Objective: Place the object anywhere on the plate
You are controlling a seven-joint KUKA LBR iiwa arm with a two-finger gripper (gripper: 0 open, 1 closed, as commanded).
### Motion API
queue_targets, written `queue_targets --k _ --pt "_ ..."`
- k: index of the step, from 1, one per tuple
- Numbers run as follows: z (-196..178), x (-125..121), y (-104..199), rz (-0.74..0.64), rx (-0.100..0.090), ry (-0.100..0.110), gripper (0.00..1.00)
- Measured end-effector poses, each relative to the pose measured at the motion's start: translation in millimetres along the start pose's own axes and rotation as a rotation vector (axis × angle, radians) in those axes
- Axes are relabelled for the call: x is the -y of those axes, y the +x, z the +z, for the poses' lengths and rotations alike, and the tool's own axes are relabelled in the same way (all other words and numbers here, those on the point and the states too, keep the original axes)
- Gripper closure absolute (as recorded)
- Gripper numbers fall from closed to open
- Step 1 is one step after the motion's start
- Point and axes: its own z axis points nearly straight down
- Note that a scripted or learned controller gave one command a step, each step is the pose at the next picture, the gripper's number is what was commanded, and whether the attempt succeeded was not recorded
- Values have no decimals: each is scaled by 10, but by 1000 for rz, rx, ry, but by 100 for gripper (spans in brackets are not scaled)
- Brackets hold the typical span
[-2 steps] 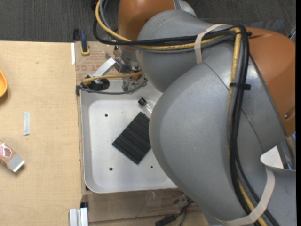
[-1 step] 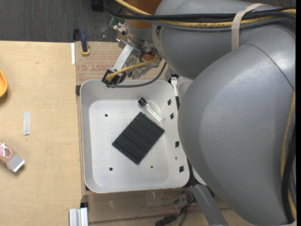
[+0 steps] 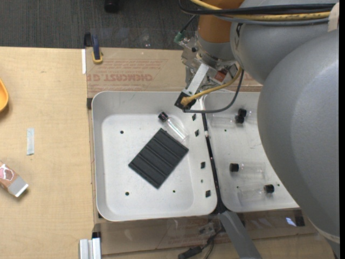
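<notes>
A black ribbed plate point(image 3: 159, 158) lies flat and turned at an angle in the middle of the left bin point(image 3: 108, 144). A clear vial with a black cap point(image 3: 171, 125) lies on the bin floor just off the plate's upper right edge, close to it or touching it. My gripper point(image 3: 202, 63) hangs over the back rim between the two bins, up and to the right of that vial and apart from it. The wrist and its fittings hide the tip of the gripper.
The right bin point(image 3: 253, 144) holds three more clear vials with black caps: one at the back point(image 3: 240, 114), one in the middle point(image 3: 242, 168), one near the front point(image 3: 260, 189). The arm's big grey body covers the right side. Small items lie on the wooden bench at left.
</notes>
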Motion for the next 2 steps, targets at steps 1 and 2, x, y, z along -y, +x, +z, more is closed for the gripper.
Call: queue_targets --k 1,2 --pt "3 5 5 -1 0 0 0" --pt "-67 -1 -6 -1 6 2 100"
